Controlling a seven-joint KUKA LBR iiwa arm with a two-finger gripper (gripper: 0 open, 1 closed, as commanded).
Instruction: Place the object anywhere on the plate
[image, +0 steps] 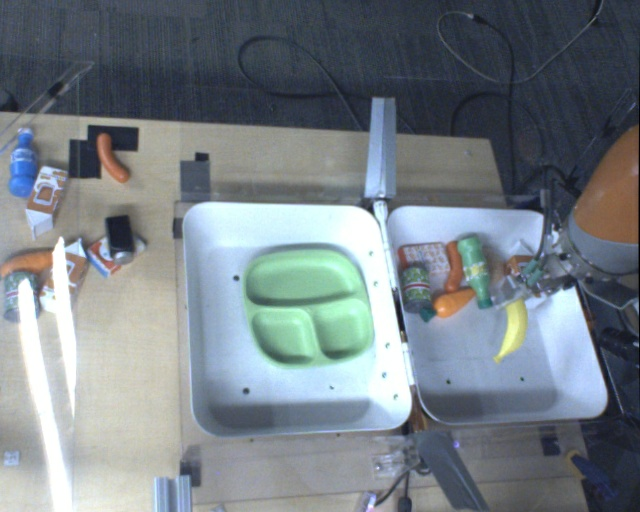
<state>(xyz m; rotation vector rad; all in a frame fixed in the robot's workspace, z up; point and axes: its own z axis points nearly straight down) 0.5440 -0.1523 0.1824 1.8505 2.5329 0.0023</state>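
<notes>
Dark carpet and loose cables run along the top of the frame, and below them the pale wooden table (300, 160) carries two white bins side by side. Over in the left bin (200, 330) sits the green plate (303, 303), three compartments, nothing on it yet. All the action is on the right side of the frame: the right bin (540, 385) holds a cluster near its upper left, with a green bottle (474, 268), an orange carrot-like piece (456, 301), a small red can (417, 286) and a printed packet (425, 255) crowding each other, and a yellow banana (511, 330) lying a little apart, lower and to the right. The claw (535, 277) hangs just above the banana's upper tip, close beside the bottle, and honestly I cannot tell whether it is wide or narrow, or whether it has anything, because it is a small dark tangle at this angle. Which object is the pick? My guess is the banana or the bottle, both still in the right bin. The risks as I see them: closing on a curved tip could let the banana slip away, nudging the bottle could scatter that tight cluster, and any carry to the plate must clear the walls between the bins, where a weak grip could drop the object short.
</notes>
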